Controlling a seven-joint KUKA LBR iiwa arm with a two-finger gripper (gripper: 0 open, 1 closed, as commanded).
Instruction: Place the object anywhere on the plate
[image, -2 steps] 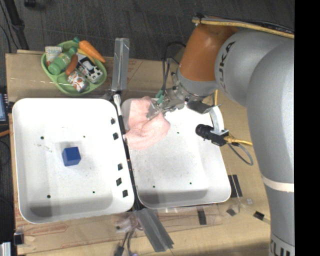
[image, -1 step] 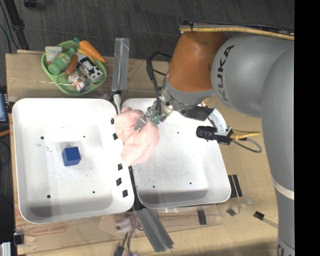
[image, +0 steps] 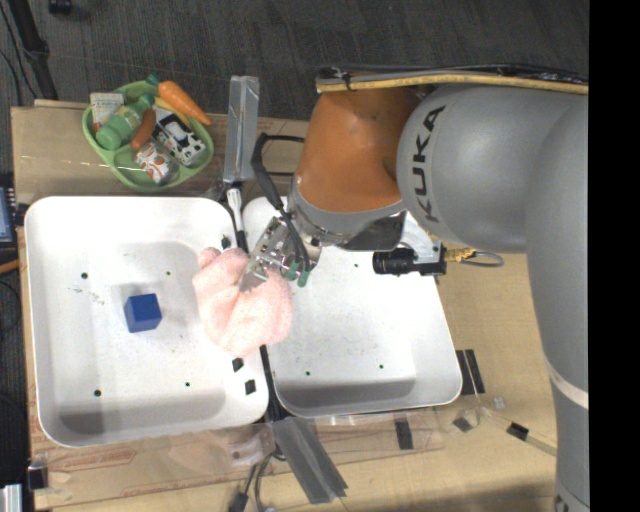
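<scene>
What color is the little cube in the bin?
Blue. The cube shows best in the camera view.

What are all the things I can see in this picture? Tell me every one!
Shallow white plastic bins: two, white, side by side on the bench; left bin, right bin.
Small blue cube: one, blue, on the floor of the left bin.
Soft pink fluffy cloth: one, pale pink, over the divide between the two bins, at the tip of the claw.
Green bowl of toy food: one, green, on the bench above the left bin, holding an orange toy carrot and other small toys.
Wooden bench: one, tan, under everything.
Robot arm: one, grey with an orange band, reaching in from the right.
Claw: one, metal, touching the pink cloth.
</scene>
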